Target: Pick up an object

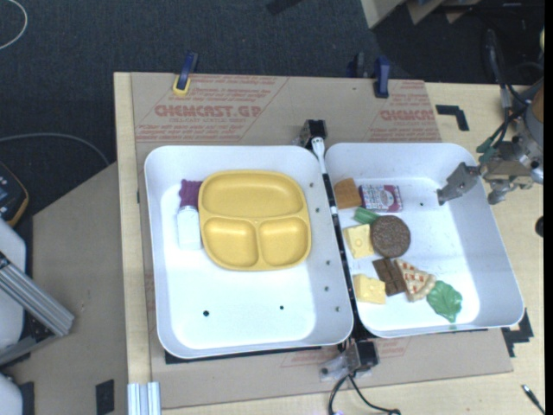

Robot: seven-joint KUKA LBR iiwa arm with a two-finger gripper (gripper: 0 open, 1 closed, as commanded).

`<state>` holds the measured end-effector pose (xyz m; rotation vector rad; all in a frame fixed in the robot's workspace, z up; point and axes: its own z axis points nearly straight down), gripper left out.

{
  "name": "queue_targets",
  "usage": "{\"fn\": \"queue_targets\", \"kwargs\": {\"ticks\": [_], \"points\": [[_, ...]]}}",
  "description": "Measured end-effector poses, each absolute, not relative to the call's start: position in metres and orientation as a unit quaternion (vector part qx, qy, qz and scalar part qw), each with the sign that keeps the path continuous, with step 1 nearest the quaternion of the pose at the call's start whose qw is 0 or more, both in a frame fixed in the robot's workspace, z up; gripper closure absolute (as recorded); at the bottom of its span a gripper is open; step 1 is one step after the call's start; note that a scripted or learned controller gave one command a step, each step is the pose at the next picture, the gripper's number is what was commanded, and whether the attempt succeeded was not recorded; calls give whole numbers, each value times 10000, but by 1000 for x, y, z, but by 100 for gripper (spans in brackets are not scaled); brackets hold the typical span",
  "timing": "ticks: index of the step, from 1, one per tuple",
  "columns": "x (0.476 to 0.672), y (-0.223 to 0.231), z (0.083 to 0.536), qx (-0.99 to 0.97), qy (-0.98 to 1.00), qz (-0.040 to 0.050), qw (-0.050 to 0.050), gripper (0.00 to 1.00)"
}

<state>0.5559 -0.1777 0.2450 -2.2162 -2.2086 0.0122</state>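
The right bin (484, 232) holds several toy foods along its left side. There is a tan bread square (346, 194), a red and white packet (380, 197), a round brown cookie (390, 236), two yellow cheese pieces (359, 241) (371, 289), a dark chocolate bar (390, 276), a pizza slice (417, 282) and a green leaf (444, 300). My gripper (476, 187) hangs over the bin's upper right part, well right of the packet. It is open, with nothing between its fingers (452, 185).
The left bin (242, 318) carries a yellow divided plate (255, 219), with a purple item (189, 192) and a white bottle (187, 228) at its left. A raised divider (333, 232) separates the bins. Clamps (381, 76) stand at the board's far edge.
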Motion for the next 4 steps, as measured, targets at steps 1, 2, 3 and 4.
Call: {"fn": "queue_targets", "kwargs": {"ticks": [1, 2, 3, 4], "points": [[558, -177, 252, -7071, -7071, 2, 5, 0], [549, -178, 204, -7072, -7070, 14, 28, 0], [549, -183, 142, -7074, -7068, 17, 36, 0], [548, -182, 89, -7072, -7070, 15, 38, 0]]}}
